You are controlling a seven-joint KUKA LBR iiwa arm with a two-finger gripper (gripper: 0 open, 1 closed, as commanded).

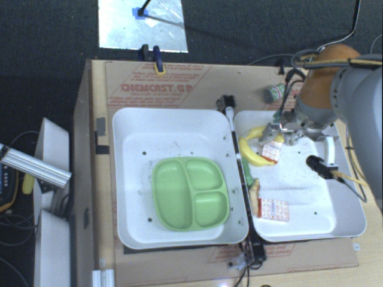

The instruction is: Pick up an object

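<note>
Left side: shallow white left bin (119,160) on the bench (179,88) holds one light-green plastic plate w/ three compartments (191,193), lying flat, well apart from the arm. Nobody's working there.

Against the divider, in the shallow white right bin (350,220): small orange-green item (255,190), too small to ID. Just right of it, near edge, a flat white packet w/ red print (273,209) lies loose on the bin floor.

Far-left part of right bin: curved yellow banana (251,155), and touching or overlapping its right end a second small white-and-red packet (270,153). Gripper (280,131) sits low directly over these two, so approx. at the grasp stage, by my read.

Progress: nothing visibly lifted clear; banana and both packets look to be resting in the bin. Lift is left to do, poss. the grasp too. Likely target = banana or the packet beside it, can't say which.

Whether the gripper is open or closed, or has anything in it: can't tell, the wrist hides it.
</note>
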